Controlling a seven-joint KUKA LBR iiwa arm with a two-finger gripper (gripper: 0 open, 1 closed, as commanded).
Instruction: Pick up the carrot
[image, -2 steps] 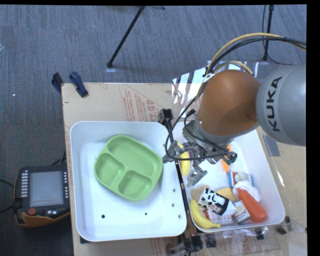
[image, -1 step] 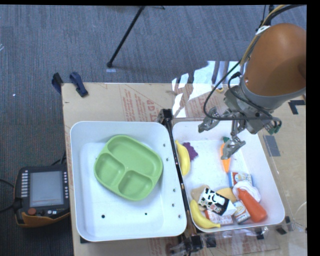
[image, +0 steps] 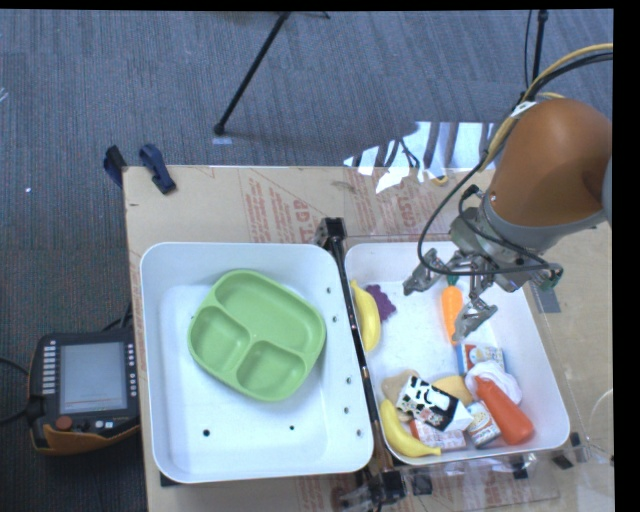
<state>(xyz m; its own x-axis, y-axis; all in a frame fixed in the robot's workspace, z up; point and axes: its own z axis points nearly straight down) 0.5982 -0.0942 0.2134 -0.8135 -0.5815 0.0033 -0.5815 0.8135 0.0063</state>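
Two white bins sit side by side, the left bin (image: 170, 400) holding a green divided plate (image: 257, 334) with bare floor along its edges, while over the right bin (image: 545, 350) the gripper (image: 449, 297) hangs with fingers spread and grasping nothing, straddling the carrot (image: 452, 309) lying in open room above cluttered toys.
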